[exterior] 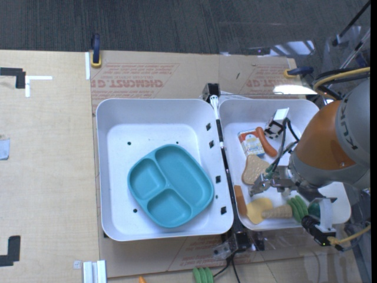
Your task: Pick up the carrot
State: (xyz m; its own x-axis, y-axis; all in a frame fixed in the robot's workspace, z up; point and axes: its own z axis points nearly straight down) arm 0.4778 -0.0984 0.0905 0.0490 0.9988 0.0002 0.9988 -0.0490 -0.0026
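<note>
The arm hung over the right bin [235, 108], orange band bright above the wrist, and the hand [260, 187] sat low among the toy food, just past the slice of bread [254, 168]. Whether its fingers were spread or closed I could not tell; the metal parts blurred together, and nothing showed between them.

The carrot [240, 199] lay in that same bin, hard against the left wall, a slim orange stick just left of the hand and apart from it. It ran nearly parallel to the wall, one end toward the far side of the desk, the other toward the near rim beside the yellow piece [257, 208]. Which end was the tip I could not make out.

My read: the pick was not yet made. To do it well, the hand would want to shift left toward the wall, turn so the fingers straddled the carrot across its narrow width, and come down at mid-length. The wall left little room for the outer finger, so a clean, centred descent mattered. The blue tray [171, 184] in the left bin [147, 114] played no part.
</note>
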